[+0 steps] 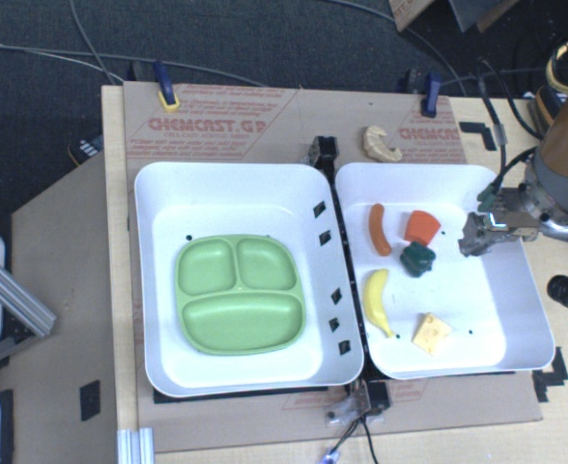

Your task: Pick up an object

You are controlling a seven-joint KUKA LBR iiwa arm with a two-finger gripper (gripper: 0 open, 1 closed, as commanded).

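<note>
Yellow and wedge-shaped, a small cheese-like block (432,333) lies lowest in the right bin (516,341), at the lower right of the frame. Just left of it a smooth yellow banana (375,302) runs nearly top to bottom, its thinner tip toward the lower edge. Above these sits a dark green lumpy piece (418,258), touching or almost touching an orange-red blocky one (421,227). An orange carrot-like stick (379,230) stands to their left, its long axis also top to bottom, tilted slightly. The left bin (158,288) holds a matte pale green plate (240,293) with three compartments.

At the right bin's right side, the grey metal tool (475,237) hangs level with the green piece, well apart from it; whether its fingers are spread or closed I cannot tell, and nothing seems to be between them. Beyond the bins, a beige curved object (382,144) rests on the cardboard-covered desk (120,259).
</note>
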